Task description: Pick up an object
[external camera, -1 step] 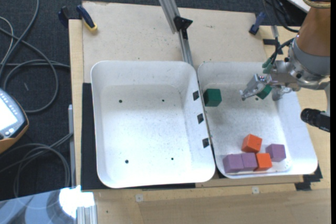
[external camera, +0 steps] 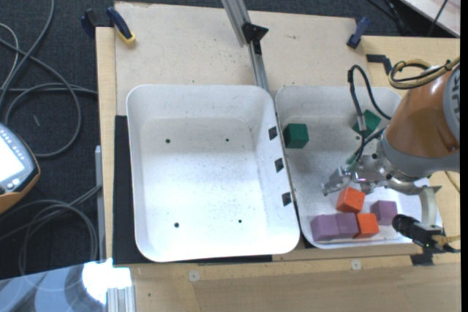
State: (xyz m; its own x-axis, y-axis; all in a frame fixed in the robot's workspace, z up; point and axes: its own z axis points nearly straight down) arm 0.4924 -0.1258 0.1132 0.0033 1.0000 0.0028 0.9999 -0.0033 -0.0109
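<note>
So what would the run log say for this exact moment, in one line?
arm: over right bin | gripper: low, just above orange block | lifted: nothing seen | nearby: purple blocks, green cube

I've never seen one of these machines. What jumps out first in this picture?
Probably the big arm with its orange band, reaching in from the right over the right-hand bin. Its claw hangs just above an orange block, in a cluster with purple blocks near that bin's front edge. A green block sits alone farther back.
</note>
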